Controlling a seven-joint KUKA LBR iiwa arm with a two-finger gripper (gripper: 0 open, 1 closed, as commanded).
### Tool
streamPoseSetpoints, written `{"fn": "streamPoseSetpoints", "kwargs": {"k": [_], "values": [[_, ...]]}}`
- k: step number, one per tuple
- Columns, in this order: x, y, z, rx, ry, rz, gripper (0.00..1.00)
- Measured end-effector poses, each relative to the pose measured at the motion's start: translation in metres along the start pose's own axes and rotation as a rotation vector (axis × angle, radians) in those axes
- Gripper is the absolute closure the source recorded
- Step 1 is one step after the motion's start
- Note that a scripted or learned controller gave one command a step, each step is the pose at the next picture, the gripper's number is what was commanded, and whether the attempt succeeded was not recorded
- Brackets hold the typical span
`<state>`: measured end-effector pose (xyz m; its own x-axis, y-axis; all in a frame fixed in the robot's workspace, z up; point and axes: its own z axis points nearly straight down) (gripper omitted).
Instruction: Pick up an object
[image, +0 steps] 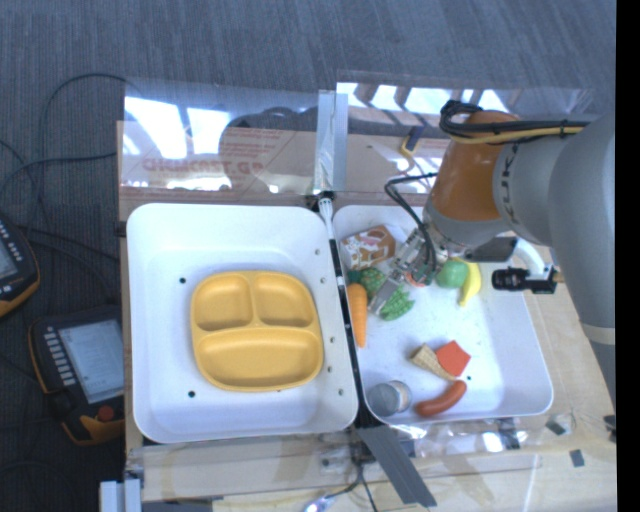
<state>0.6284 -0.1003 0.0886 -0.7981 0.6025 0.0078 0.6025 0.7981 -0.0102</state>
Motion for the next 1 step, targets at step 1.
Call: {"fn": "streamPoseSetpoints", "kwargs": {"k": [1], "values": [[0.0348, -0.0229, -0.0019, -0.020, -0.022, 0.169, 0.00]]}}
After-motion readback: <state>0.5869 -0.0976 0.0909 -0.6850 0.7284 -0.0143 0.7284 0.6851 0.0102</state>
